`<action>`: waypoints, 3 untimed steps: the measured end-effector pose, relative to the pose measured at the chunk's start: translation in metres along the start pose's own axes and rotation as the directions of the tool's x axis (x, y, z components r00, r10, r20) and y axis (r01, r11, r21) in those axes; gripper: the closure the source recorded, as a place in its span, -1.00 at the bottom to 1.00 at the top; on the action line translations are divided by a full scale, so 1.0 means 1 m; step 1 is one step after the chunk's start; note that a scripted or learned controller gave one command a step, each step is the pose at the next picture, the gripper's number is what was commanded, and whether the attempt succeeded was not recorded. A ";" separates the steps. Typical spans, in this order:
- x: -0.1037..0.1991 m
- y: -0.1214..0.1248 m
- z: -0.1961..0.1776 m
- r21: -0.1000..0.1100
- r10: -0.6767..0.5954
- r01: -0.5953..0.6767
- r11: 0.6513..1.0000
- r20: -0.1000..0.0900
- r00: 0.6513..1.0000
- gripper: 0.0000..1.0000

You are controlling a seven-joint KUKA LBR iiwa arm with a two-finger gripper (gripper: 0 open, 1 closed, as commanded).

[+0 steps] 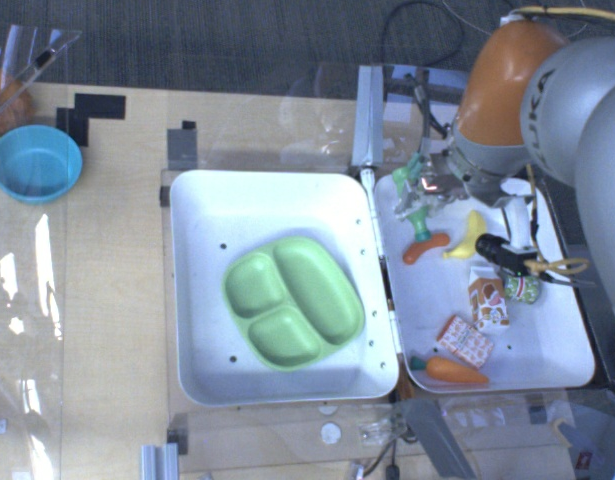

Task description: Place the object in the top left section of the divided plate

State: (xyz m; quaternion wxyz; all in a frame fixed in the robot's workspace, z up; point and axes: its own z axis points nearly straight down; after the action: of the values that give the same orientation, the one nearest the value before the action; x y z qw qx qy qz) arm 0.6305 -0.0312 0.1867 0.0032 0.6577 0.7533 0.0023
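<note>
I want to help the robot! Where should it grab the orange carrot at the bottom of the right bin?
Grab the carrot around its thick middle, coming straight down from above. It lies flat and points sideways, so the gripper would probably close best across its narrow width, front to back. The patterned packet sits close behind it and the bin wall is just in front, so go carefully.

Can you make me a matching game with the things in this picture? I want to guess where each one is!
Things:
1. green plate
2. blue bowl
3. banana
4. carrot

Places:
A. on the bench, far left
B. right bin, near corner
C. left bin, middle
D. right bin, beside the gripper

Pairs: 1-C, 2-A, 3-D, 4-B
</note>
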 end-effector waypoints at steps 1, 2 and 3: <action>0.089 -0.006 0.001 0.001 0.011 -0.011 1.000 -0.003 1.000 1.00; 0.156 -0.036 0.032 0.003 -0.174 0.174 0.985 -0.004 0.985 1.00; 0.156 -0.036 0.032 0.003 -0.173 0.173 0.985 -0.004 0.985 -1.00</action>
State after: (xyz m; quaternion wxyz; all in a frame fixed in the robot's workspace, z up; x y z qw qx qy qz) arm 0.5739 0.1181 0.1545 0.0012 0.5898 0.8075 0.0020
